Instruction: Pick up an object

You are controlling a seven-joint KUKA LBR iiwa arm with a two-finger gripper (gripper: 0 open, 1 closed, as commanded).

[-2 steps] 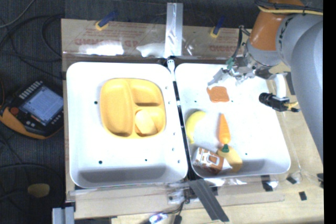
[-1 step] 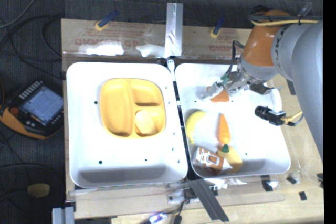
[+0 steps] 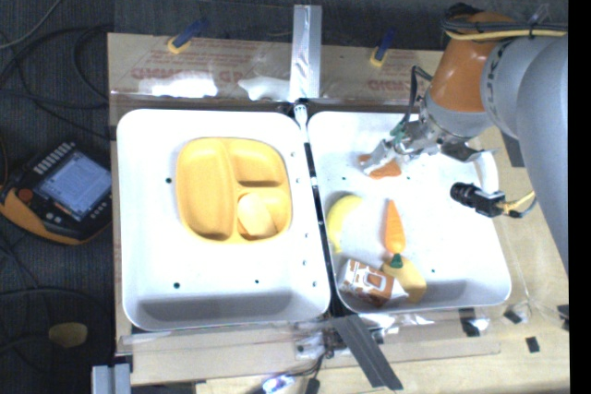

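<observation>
My gripper (image 3: pixel 386 154) is low in the back half of the right bin (image 3: pixel 480 286), reaching in from the right under the orange wrist band. A small orange piece (image 3: pixel 383 169) lies right at its tip, touching or nearly so. Toward the front, an orange carrot (image 3: pixel 394 224) lies lengthwise in the bin's middle. A pale yellow-green round fruit (image 3: pixel 343 215) sits against the left wall. At the front lie a brown and white carton (image 3: pixel 366 281) and a yellow bottle-shaped item (image 3: pixel 409 280) with a green cap.
The left bin (image 3: pixel 148 291) holds a yellow divided tray (image 3: pixel 231 187). A black fitting with a cable (image 3: pixel 476 196) hangs off the arm over the right bin's right side. A handheld controller (image 3: pixel 60 189) lies on the floor at the left.
</observation>
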